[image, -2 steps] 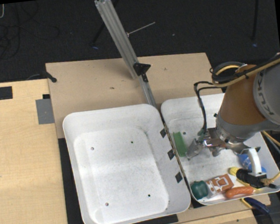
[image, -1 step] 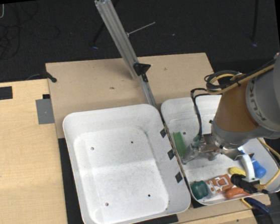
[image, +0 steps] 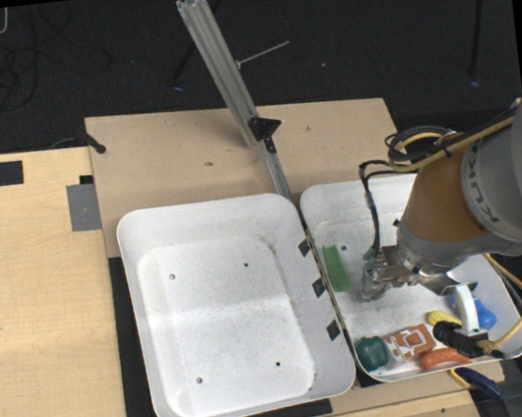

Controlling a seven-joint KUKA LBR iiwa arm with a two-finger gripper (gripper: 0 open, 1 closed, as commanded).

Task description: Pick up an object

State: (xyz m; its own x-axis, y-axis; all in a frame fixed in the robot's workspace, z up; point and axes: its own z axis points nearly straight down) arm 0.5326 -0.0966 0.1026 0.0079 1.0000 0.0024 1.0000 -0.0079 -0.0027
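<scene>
My gripper point(image: 376, 283) hangs low in the middle of the right bin point(image: 347, 203), below the grey arm with its orange band. A green flat piece point(image: 335, 267) leans against the bin's left wall, just left of the gripper. Along the front of the bin lie a dark green round object point(image: 372, 351), an orange and white packet point(image: 411, 340) and an orange object point(image: 437, 358). A blue and white object point(image: 471, 308) and a yellow piece point(image: 442, 319) rest at the front right. Nothing shows between the fingers.
The left bin point(image: 219, 310) stands beside the right one, joined by black clips on the shared wall. A slanted metal rail point(image: 226, 75) rises behind the bins. Cables run around the arm at the right.
</scene>
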